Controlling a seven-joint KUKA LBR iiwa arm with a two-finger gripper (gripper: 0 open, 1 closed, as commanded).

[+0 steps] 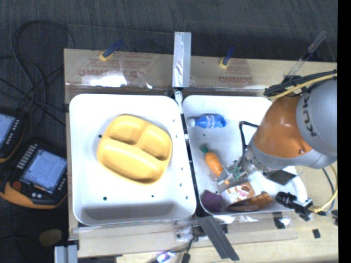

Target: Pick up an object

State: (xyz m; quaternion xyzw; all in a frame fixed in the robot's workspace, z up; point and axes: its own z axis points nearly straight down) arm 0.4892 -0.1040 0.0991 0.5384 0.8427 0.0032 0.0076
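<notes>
Our claw [235, 171] hangs low in the right bin [244, 104], grip state impossible to tell. The carrot [213, 163] lies just beside it; we should centre over it, then descend squarely.

One fixed overhead camera looks down obliquely on both bins [131, 100].

The arm [290, 133] reaches down into the right bin [241, 104], its jaws low among the toys. A toy carrot [213, 161] lies just left of the jaws; a blue bottle [208, 121] sits farther up-left. Just below them rest a purple plum [212, 201] and a brown piece [251, 203]. Far left, the other bin [82, 163] holds a yellow bread loaf [134, 148].
</notes>
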